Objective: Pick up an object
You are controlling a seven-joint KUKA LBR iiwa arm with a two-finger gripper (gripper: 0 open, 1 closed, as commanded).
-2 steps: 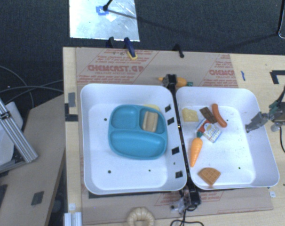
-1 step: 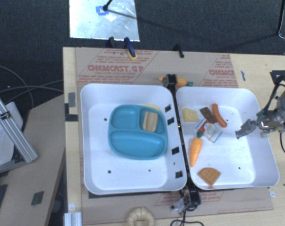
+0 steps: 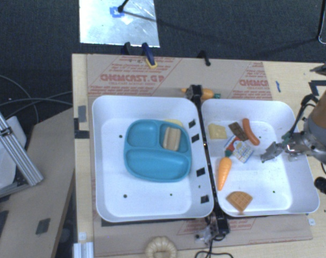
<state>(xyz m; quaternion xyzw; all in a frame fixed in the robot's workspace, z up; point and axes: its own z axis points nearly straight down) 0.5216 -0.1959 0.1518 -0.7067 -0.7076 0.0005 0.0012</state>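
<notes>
Right, readable text first: the cardboard sheet (image 3: 168,71) under the bins carries red print, "CHEMCAST GP", once at upper left and again, partly cut off, at upper right. No other writing is legible; the small printed packet (image 3: 242,152) in the right bin (image 3: 300,198) is too blurred to read.

The right bin holds the pickable items. The orange carrot (image 3: 223,172), tapered with its narrow end pointing to 6 o'clock, lies near the bin's left wall. At 12 o'clock from it sit the packet, a pale yellow cheese slab (image 3: 218,131), a dark brown piece (image 3: 238,130) and a reddish sausage (image 3: 250,131). A tan waffle piece (image 3: 239,200) lies at 5 o'clock from the carrot.

The gripper (image 3: 271,153) comes in from 3 o'clock, low over the right bin, its tip just at 3 o'clock of the packet. Nothing is visible between its fingers; how wide they stand, cannot tell.

The left bin (image 3: 112,198) holds a blue divided plate (image 3: 152,163), with a tan bread slice (image 3: 171,138) in its upper right compartment.
</notes>
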